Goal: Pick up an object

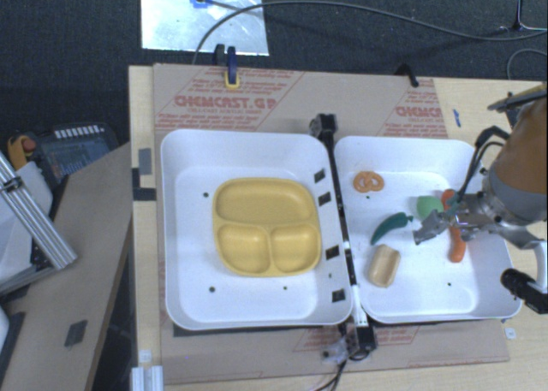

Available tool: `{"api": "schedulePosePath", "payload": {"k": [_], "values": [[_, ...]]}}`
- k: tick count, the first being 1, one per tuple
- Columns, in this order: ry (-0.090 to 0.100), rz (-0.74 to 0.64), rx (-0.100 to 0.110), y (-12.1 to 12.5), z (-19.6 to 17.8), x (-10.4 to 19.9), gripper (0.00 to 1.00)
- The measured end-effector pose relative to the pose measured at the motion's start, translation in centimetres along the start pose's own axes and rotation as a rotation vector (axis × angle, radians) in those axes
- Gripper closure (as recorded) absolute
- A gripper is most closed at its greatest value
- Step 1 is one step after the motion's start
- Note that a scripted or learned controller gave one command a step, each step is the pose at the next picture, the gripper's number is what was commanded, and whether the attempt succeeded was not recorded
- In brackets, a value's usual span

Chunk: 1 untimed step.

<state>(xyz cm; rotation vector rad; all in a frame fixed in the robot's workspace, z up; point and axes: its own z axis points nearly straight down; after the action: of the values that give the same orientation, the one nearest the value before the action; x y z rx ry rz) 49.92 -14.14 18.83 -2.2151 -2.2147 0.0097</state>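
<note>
Right bin [402, 308] holds 5 small items: a pretzel [368, 181] toward 11 o'clock, a dark green pepper [390, 226] near centre, a tan bread roll [384, 265] at 7 o'clock, a pale green piece [428, 206] and an orange carrot [457, 246] toward 3 o'clock. Left bin [184, 210] carries a yellow divided tray [261, 227].

Gripper [432, 228] sits low in the right bin, between the pepper and the carrot, just below the pale green piece. Its metal tips point toward 9 o'clock. Cannot tell how far the fingers are parted, nor whether anything sits between them; nothing visibly held.

Judgement on the step: this looks like the approach to a grasp, target likely the pepper or the pale green piece. To do it well, centre the tips over 1 item only, keep clear of the carrot beside the wrist, come straight down, close across the item's narrow width, then lift vertically.

Hard to read: the fingertips blur into the wrist hardware; the carrot's upper end and the pale green piece are partly covered by the gripper. The arm [522, 167] is cut off at 3 o'clock.
</note>
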Motion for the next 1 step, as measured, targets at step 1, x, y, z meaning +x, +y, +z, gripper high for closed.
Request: {"api": "schedulePosePath", "payload": {"k": [1], "values": [[-0.003,-0.003,-0.012,0.30,-0.56,0.03,0.00]]}}
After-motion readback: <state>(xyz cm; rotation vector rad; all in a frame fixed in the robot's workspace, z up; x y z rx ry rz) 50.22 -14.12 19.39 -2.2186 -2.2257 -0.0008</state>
